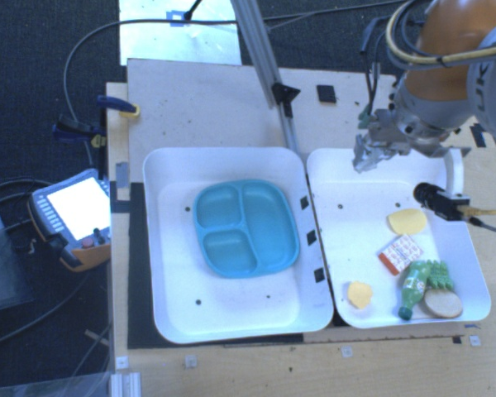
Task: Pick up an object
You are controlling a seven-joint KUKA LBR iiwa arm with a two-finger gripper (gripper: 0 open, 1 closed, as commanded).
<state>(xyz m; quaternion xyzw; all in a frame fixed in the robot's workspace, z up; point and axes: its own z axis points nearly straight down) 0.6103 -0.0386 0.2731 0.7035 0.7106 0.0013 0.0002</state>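
1. The gripper hangs over the far edge of the right bin, near that bin's back left corner, below the grey wrist and the orange band of the arm.
2. From here I cannot tell whether the claw is spread or pressed together; the tips are small and blurred, and nothing shows between them.
3. The things to pick all lie in the right bin, toward its near right part, well apart from the claw.
4. Nearest the claw is a pale yellow oval piece, which lies to the right of the claw and nearer the camera.
5. Just in front of that piece lies a small red and white packet, tilted.
6. Beside the packet, closer to the bin's front right corner, a green bottle lies on its side, touching a round tan disc.
7. A small yellow chunk lies alone near the bin's front left edge, apart from the others.
8. The left bin holds a blue divided tray with three compartments, lying flat near its middle.
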